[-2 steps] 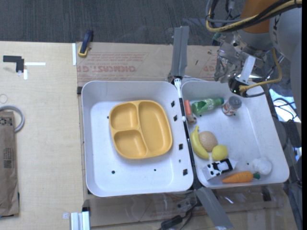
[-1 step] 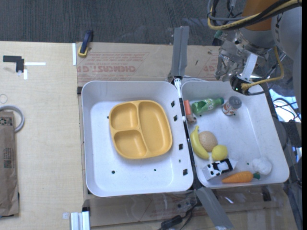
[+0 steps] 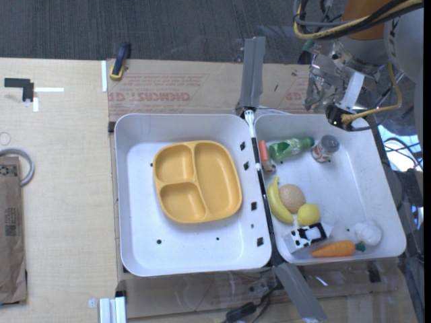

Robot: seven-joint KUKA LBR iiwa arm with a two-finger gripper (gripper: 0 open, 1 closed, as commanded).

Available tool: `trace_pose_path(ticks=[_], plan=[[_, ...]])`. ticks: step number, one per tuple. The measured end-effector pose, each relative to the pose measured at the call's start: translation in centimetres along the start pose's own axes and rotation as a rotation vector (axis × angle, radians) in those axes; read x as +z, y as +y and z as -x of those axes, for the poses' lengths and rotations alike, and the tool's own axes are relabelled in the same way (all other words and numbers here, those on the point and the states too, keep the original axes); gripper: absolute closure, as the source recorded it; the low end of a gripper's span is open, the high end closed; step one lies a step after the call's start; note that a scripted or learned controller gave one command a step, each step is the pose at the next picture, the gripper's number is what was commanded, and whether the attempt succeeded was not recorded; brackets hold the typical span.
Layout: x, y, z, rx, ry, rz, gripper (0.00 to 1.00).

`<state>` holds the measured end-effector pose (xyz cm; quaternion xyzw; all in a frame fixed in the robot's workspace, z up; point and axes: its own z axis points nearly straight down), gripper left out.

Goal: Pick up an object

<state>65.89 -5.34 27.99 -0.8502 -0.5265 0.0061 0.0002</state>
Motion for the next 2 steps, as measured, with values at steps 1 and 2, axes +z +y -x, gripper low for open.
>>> trace_pose_path(ticks=[1, 2], plan=[[2.93, -3.54, 0.15, -0.294, 0.007, 0.005, 1.0], [2.11, -3.45, 0.28, -0.29, 0.005, 0.005, 1.0]])
